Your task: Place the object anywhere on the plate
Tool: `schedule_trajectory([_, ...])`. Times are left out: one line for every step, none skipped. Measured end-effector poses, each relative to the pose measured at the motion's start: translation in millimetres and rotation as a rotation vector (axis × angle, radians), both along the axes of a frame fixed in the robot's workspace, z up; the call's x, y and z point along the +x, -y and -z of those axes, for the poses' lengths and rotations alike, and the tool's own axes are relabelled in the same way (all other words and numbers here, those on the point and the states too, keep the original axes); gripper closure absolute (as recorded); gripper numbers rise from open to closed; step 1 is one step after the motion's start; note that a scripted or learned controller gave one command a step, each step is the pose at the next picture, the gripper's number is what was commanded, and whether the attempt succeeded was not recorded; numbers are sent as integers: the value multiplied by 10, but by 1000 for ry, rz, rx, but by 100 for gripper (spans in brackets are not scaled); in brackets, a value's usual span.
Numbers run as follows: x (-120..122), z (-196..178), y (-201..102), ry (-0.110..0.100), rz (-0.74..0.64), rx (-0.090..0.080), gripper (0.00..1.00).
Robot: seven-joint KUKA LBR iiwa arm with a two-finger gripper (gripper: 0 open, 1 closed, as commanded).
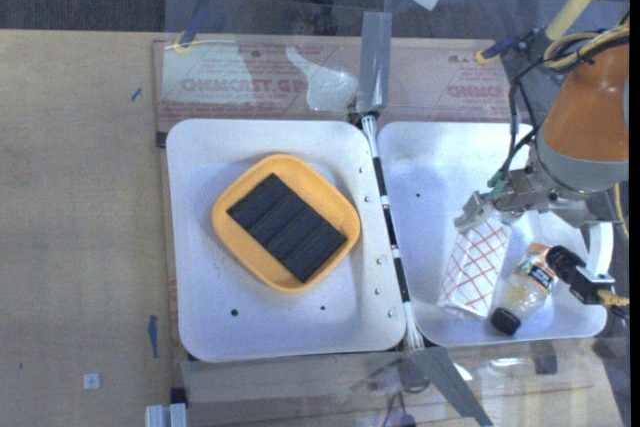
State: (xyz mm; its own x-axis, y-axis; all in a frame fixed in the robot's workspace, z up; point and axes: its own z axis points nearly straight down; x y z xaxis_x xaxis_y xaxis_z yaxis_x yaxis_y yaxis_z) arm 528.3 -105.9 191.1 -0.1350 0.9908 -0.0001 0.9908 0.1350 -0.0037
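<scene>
With the jaws [520, 200], whose spread I cannot tell, hanging over the right white bin [420, 155], just above the red-checked white paper pouch [478, 260] and beside the small clear black-capped bottle [522, 290], centre squarely before lifting toward the far-left yellow square plate [232, 235].

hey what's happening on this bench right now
A grey and orange robot arm reaches into the right bin, its gripper low over the top of a red-checked paper pouch. A small bottle with a black cap lies beside the pouch. In the left bin sits a yellow plate that already carries a dark ridged slab. Nothing from the right bin has reached the plate yet.
</scene>
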Motion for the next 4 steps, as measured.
schedule_trajectory([374, -389, -579, 6, -117, -1, 100])
schedule_trajectory([686, -13, -1170, 20, -235, -7, 100])
schedule_trajectory([1082, 65, -1904, 7, -374, 0, 100])
schedule_trajectory([1083, 59, -1908, 8, -375, 0, 0])
